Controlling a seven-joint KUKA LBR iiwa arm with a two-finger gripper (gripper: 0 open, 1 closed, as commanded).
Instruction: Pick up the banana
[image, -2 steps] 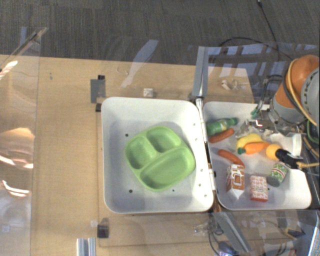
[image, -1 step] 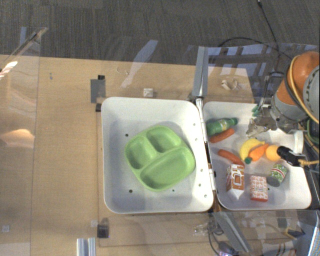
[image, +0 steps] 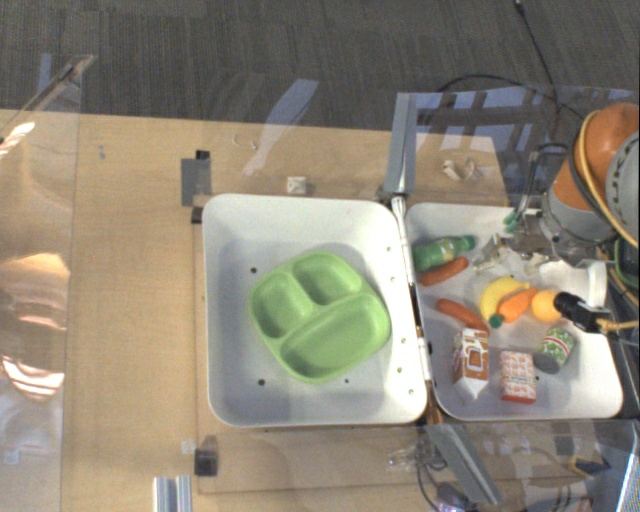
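The yellow banana (image: 497, 293) lies in the right bin (image: 600, 400), near its middle. A small orange carrot (image: 511, 308) rests against the banana's near side, and an orange fruit (image: 545, 304) sits just to its right. My gripper (image: 516, 250) hangs over the far part of the right bin, a little beyond the banana in the view. Nothing visible is held in it. The grey arm with its orange band (image: 600, 160) comes in from the upper right.
The right bin also holds a green bottle (image: 444, 248), a red sausage (image: 442, 271), another orange-red piece (image: 461, 313), two small cartons (image: 472, 357) (image: 517, 376) and a can (image: 555, 348). A green divided plate (image: 318, 315) lies in the left bin (image: 230, 250).
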